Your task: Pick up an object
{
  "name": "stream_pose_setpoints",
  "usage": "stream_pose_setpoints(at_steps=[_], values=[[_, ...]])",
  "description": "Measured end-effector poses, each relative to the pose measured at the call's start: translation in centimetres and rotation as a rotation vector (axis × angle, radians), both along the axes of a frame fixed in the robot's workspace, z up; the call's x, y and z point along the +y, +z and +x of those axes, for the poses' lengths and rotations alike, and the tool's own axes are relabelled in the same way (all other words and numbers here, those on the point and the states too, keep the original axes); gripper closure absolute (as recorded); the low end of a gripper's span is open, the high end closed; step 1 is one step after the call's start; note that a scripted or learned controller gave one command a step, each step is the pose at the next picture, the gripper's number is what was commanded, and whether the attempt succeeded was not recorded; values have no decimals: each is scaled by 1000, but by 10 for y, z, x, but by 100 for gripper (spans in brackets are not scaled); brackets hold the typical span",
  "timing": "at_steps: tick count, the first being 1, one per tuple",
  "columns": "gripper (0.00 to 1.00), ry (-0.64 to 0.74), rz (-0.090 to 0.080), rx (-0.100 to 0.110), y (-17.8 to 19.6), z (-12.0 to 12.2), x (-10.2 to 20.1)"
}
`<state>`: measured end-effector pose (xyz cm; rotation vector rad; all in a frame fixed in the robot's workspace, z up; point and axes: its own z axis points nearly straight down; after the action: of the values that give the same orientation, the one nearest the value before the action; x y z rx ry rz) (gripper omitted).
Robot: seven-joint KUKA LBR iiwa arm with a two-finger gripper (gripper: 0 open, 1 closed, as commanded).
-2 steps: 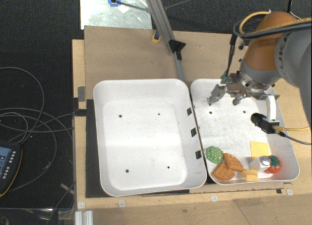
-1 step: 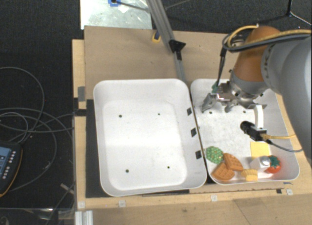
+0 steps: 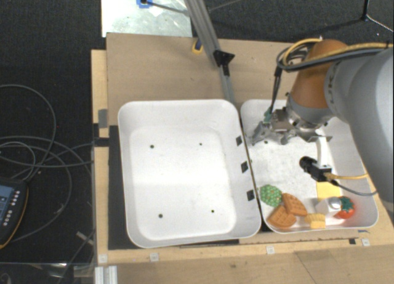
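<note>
My gripper (image 3: 294, 136) hangs over the back half of the right bin (image 3: 369, 215), below the arm's orange band. It is apart from the objects, which lie along the bin's front edge. A green bumpy piece (image 3: 269, 194) rests beside two orange waffle-like pieces (image 3: 294, 204) (image 3: 282, 217). Right of them lie a small yellow piece (image 3: 316, 220), a yellow block (image 3: 326, 189) and a white and red object (image 3: 341, 207). Nothing shows in the gripper.
The left bin (image 3: 178, 113) sits beside the right one, joined to it by black clips (image 3: 244, 167). A grey pole (image 3: 206, 27) slants down to the back of the bins. Cables lie on the floor at the left.
</note>
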<state>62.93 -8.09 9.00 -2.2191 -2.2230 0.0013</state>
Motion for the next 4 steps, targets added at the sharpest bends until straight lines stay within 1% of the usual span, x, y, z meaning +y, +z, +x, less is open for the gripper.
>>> stream_pose_setpoints(at_steps=[1, 2, 3, 4], values=[[100, 0, 0, -5, 13, 1, 0], [100, -1, -1, -7, 62, 3, -9], [100, -1, -1, -9, 123, -1, -16], [100, 2, -1, -9, 169, 4, -20]])
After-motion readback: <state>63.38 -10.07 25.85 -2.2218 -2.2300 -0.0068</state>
